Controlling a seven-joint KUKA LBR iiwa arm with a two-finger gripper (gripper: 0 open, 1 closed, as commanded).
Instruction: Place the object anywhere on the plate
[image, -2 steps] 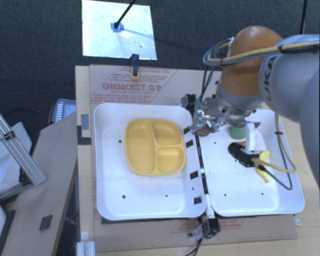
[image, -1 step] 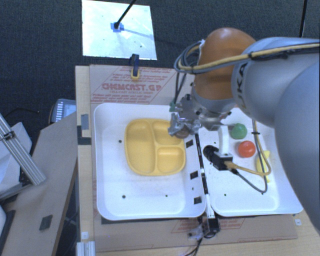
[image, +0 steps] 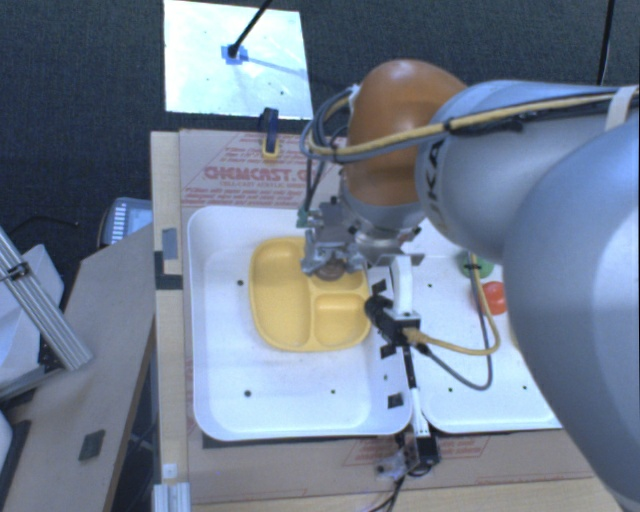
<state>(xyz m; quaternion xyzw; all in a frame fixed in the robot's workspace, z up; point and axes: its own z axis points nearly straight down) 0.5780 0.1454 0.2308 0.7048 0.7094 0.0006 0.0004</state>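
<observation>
Grey arm (image: 530, 190) looms nearest camera, reaching in from right, orange band above wrist. Gripper (image: 325, 262) hangs over far right part of yellow divided plate (image: 290, 310), which lies in left white bin (image: 215, 400). Wrist hides fingers: open or closed, cannot tell, nor any object between them. Candidate objects, small orange piece (image: 492, 295) and green piece (image: 474, 266), lie in right bin (image: 500, 400), right of gripper, well apart from plate. Dangling yellow cable (image: 460, 348) crosses between.

2 white bins (image: 230, 400), 1 yellow plate (image: 285, 310), 1 orange obj (image: 493, 296), 1 green obj (image: 477, 266).
</observation>
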